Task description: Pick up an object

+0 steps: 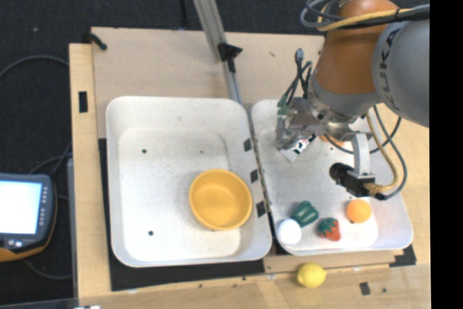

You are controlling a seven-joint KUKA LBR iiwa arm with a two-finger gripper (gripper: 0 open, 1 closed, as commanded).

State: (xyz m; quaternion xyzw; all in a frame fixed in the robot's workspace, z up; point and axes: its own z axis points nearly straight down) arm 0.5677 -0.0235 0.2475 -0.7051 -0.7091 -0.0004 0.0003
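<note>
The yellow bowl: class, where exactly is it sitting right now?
The yellow bowl sits in the left bin, near its front right corner, close to the divide with the right bin that holds the small toys.

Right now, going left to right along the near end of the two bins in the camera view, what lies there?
Yellow bowl → white ball → green piece → strawberry → orange ball. The lemon lies on the bench in front of the right bin.

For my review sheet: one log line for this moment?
gripper: over right bin, no object seen held | yellow bowl: left bin
</note>
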